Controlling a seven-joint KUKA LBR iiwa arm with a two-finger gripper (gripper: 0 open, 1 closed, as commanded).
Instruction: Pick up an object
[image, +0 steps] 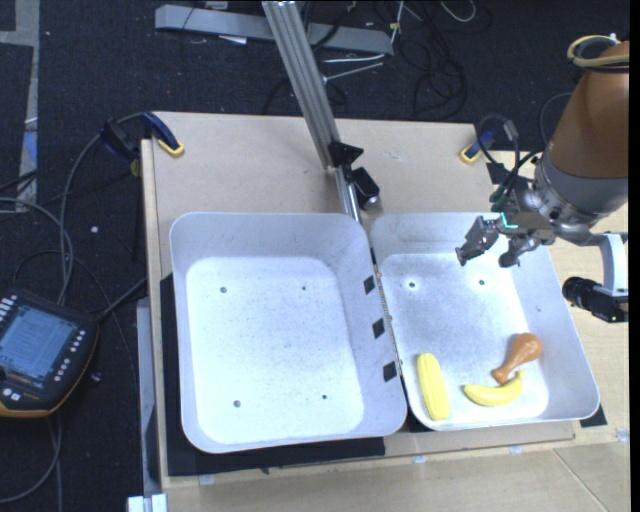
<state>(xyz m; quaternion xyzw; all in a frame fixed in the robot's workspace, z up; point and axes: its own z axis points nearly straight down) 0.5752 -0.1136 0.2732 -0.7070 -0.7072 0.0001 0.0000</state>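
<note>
The right bin (455, 310) holds three toy foods near its front edge: a yellow corn cob (433, 386), a yellow banana (493, 393) and a brown chicken drumstick (519, 356). My gripper (489, 247) hangs above the bin's far right part, well behind the three items. Its two dark fingers are spread apart with nothing between them. The grey arm with its orange band (592, 110) comes in from the right.
The left bin (270, 330) lies beside the right one, sharing a middle rim with black clips (380, 325). A slanted metal pole (312, 90) rises behind the bins. Clamps (165, 135) mark the bench's far corners. A teach pendant (35, 350) lies at left.
</note>
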